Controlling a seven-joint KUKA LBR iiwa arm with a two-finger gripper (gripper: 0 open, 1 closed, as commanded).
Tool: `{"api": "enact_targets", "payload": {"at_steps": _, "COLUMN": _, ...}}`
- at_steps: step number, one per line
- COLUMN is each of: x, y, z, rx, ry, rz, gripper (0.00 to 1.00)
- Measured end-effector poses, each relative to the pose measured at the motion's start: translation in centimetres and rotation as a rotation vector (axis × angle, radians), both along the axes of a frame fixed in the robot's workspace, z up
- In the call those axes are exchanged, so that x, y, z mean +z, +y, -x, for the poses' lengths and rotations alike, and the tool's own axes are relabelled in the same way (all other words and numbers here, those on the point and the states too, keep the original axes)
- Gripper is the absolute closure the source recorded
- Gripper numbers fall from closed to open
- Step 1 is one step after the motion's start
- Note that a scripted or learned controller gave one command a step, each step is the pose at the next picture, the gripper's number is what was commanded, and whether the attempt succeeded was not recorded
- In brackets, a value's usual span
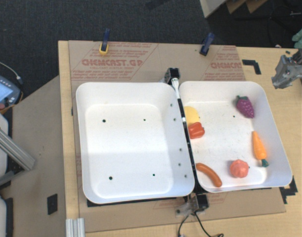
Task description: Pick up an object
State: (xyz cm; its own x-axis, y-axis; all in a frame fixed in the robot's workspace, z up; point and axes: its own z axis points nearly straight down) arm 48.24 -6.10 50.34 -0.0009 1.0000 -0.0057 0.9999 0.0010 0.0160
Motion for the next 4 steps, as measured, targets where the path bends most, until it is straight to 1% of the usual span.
{"api": "enact_targets", "payload": {"at_steps": 4, "x": 4.2, "y": 0.0, "z": -0.3, "rx": 0.001, "ry": -0.017, "rz": 0.005, "gripper": 1.00}}
